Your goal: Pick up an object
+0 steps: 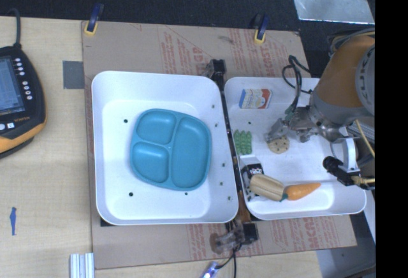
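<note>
Cookie (278,144) is your likeliest target: a small round tan disc with dark specks, lying flat on the floor of the right bin (331,206), touching or just under the tip of the hand (285,131). You can judge it light and stiff but crumbly, so take it across the edges with a soft close, not flat from above.

Start at the near edge of that bin, where you've got a carrot (301,191), orange and tapered, lying on its side with its blunt end touching a tan bread roll (266,187). Both look like light plastic toys, smooth, apt to roll; grip the carrot across its thick end. Just beyond the roll sits a small black piece (249,170), too small to identify.

Move farther in and you see a green ridged block (243,141) against the left wall, near the cookie. The hand reaches in from the right, grey metal, and you cannot tell whether its fingers stand apart or together; nothing is visibly between them. At the far end lies a little white carton (255,99) with blue and orange print, boxy and easy to pinch.

Over in the left bin (108,143), a blue divided plate (171,149) sits in the middle, wide and slick, a poor pick. A black-and-orange pendant (18,101) rests on the bench (51,206) at far left.
</note>
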